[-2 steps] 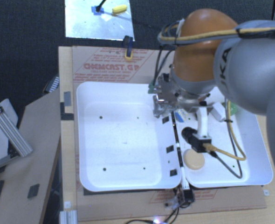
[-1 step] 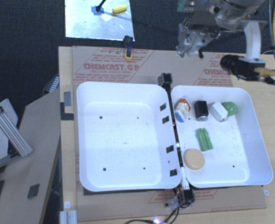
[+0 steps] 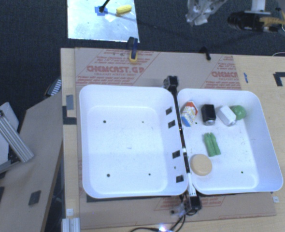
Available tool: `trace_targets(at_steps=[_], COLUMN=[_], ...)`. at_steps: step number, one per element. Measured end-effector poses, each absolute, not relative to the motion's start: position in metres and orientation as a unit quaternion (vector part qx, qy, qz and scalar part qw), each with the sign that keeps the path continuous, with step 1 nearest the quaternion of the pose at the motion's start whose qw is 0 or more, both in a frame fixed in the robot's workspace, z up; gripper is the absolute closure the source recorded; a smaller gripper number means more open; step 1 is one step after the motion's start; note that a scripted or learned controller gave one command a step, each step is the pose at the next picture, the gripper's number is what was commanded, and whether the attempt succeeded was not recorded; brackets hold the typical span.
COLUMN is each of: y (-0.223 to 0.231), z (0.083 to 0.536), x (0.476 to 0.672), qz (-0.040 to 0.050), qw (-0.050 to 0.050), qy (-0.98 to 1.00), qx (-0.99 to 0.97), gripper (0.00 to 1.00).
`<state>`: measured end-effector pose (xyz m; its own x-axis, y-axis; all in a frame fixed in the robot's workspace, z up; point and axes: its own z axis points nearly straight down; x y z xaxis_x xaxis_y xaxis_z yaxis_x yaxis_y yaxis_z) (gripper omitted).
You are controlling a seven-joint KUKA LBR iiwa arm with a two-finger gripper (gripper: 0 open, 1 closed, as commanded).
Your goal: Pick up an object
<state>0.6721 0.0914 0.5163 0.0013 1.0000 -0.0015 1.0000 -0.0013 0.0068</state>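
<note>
Looking down at a slant on a pale wooden bench (image 3: 263, 76) covered by a clear sheet printed with red lettering. Two shallow white bins sit side by side on it, joined along a black hinged seam. The left bin (image 3: 92, 178) shows bare white floor with a few small dark dots. The right bin (image 3: 265, 178) holds six small things: a white carton with orange-red marking (image 3: 188, 114) near the seam, a black cylinder (image 3: 208, 114) just beside it, a white block (image 3: 226, 115) touching a green round object (image 3: 238, 112), a green ridged piece (image 3: 211, 144) lower down, and a tan disc (image 3: 201, 165) near the seam at the front.

Beyond the bench lies dark carpet, with a shiny metal plate (image 3: 84, 18) carrying a yellow object (image 3: 123, 9). A blue and yellow clamp (image 3: 132, 50) stands at the bench's far edge. Slanted aluminium rail (image 3: 7, 134) shows at left.

The gripper (image 3: 199, 8) hangs at the top, well apart from the bins and past the bench's far edge; whether it is open or closed cannot be told.
</note>
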Motion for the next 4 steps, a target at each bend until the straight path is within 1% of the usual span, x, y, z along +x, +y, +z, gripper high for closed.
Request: trace_targets(at_steps=[1,2,3,4], y=[0.141,0.108,0.110,0.097], z=[0.411,0.254,0.259,0.180], x=[0.668,0.609,0.660,0.578], qz=[-0.0027,-0.0074,0.0019,-0.0048], qw=[-0.003,-0.005,0.001,-0.004], qy=[0.710,0.706,0.708,0.707], qx=[0.704,0.708,0.706,0.707], gripper=[1.00,1.00,1.00,1.00])
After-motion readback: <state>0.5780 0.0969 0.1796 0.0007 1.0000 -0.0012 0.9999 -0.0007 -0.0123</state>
